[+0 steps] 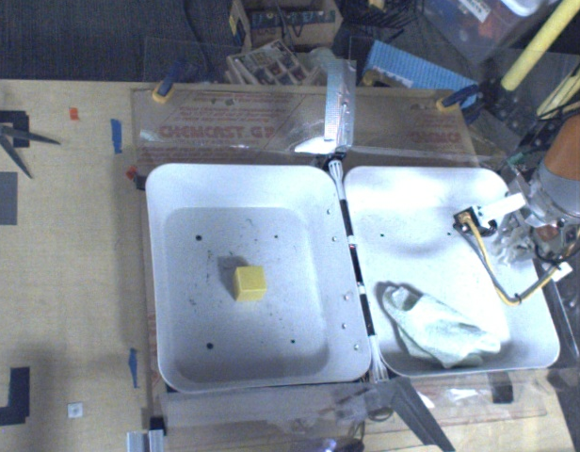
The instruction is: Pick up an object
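Scene: A grey arm (563, 172) with an orange band reaches in from the right over two shallow white bins set side by side on a wooden bench (64, 252).
Gripper: The gripper (516, 238) hangs over the right side of the right bin (412, 196), a yellow cable (492, 271) looping beneath it; whether it is open or closed, and whether it has anything, cannot be told amid the blur and wiring.
Yellow block: A small yellow block (250, 282) sits alone near the middle of the left bin (177, 205), well apart from the gripper and clear of every wall.
Block handling: It looks light, stiff and square-edged, probably foam or wood; two opposite flat sides offer the natural hold, with room all round for a straight descent.
Crumpled cloth: A pale crumpled cloth (439, 328) lies at the near side of the right bin, close below the gripper.
Cloth handling: It appears soft, limp and very light; a pinch on a raised fold near its middle seems the likeliest hold, though thin fabric could slip out.
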Action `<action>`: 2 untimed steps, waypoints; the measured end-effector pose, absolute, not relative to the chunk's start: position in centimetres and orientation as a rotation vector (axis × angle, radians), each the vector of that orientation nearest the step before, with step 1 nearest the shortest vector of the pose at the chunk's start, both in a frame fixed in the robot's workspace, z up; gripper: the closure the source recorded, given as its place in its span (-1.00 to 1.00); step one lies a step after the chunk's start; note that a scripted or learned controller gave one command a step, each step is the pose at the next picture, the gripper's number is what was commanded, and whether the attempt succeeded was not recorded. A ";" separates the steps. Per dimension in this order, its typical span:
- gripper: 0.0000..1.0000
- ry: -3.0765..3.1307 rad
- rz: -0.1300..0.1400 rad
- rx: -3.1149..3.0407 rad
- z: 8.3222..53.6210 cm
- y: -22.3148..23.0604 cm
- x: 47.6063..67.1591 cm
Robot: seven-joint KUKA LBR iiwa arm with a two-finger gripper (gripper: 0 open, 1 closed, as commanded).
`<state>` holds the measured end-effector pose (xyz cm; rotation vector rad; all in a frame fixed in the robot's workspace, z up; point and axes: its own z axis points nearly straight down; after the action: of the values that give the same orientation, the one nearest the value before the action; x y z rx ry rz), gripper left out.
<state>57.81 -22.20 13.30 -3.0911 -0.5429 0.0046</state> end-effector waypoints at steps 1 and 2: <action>1.00 -0.309 0.004 -3.123 14.9 -22.5 56.3; 1.00 -0.320 0.001 -3.125 24.0 -20.2 57.8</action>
<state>57.76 -20.20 23.98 -3.1249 -0.3203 0.0006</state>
